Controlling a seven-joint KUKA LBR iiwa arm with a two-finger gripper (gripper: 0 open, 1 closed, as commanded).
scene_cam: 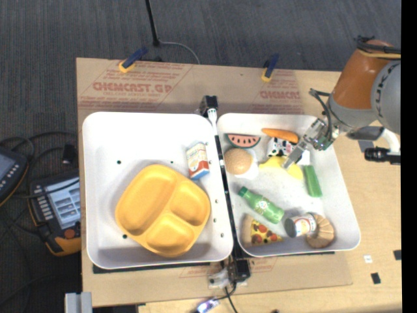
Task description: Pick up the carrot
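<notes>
1. Carrot (280, 134): it lies flat near the top wall of the right bin (345, 201), orange, pointing roughly left to right, with a watermelon slice (243, 139) just to its left.
2. From where I stand, the hand (294, 158) hangs just below and to the right of the carrot, low over the bin; nothing sits between its fingers, and I cannot tell how far apart they are.
3. Arm (365, 87): it comes in from the upper right of the frame, orange band showing above the wrist.
4. Beneath the hand lies a yellow piece (275, 164), with a small black-and-white item (277, 148) just above it.
5. A green stick-shaped object (313, 180) lies right of the hand, along the bin's right side.
6. Toward the middle of that bin rests a green bottle (260, 205), tilted; a round tan bun (238, 161) sits upper left of it.
7. Along the bottom wall are a pizza slice (261, 232), a small can (300, 226) and a brown round item (322, 232).
8. The left bin (104, 142) holds a yellow divided plate (163, 208) and a small carton (197, 160) near its right wall.
9. Both bins sit on the desk (384, 240).
</notes>
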